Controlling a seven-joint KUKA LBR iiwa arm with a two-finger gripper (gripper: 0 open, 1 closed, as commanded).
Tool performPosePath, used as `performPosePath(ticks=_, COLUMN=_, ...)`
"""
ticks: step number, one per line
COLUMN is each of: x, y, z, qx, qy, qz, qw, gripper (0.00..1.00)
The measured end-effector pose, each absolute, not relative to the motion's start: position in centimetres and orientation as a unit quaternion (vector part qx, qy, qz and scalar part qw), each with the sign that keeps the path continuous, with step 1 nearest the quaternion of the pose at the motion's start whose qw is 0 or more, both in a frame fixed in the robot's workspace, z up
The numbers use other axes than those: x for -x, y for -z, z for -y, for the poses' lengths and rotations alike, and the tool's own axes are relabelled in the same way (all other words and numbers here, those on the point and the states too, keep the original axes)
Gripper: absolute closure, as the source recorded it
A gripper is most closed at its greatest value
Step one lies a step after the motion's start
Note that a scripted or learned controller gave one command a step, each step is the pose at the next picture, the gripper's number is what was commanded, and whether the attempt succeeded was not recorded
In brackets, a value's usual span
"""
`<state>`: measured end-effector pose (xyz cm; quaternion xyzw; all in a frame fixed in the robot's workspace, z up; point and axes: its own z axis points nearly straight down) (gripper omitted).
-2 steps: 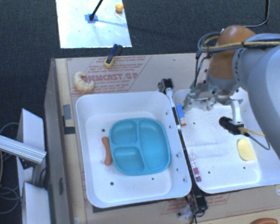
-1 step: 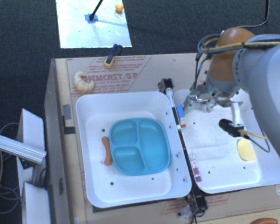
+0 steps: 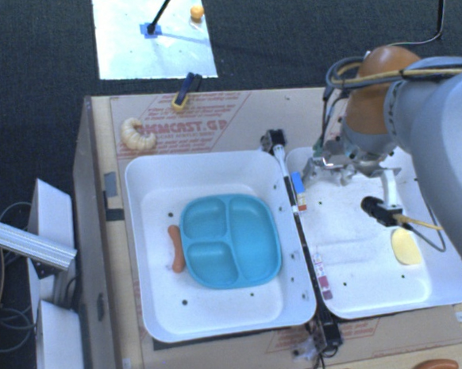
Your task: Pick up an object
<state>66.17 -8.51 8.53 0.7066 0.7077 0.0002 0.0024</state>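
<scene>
Jaws: released or clenched, can't tell, tucked under wrist (image 3: 363,141) over upper part of right bin (image 3: 358,277). Nothing seen held. Nearest candidate: yellow piece (image 3: 405,247), lower right of frame, same bin. Sausage (image 3: 175,248), blue plate (image 3: 230,240) in left bin (image 3: 165,312). Pick not yet done.

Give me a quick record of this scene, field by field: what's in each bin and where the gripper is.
left bin: blue divided plate; orange sausage alongside the plate's left edge
right bin: pale yellow piece near the right wall
gripper: over the far end of the right bin, nothing seen held
bench behind bins: pale curled thing
</scene>
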Motion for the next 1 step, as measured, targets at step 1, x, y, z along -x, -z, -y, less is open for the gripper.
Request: performPosePath(ticks=1, x=-66.81, y=-8.54, z=8.40, qx=-0.706, qy=-0.0007, qz=-0.709, qw=0.002, gripper=0.00)
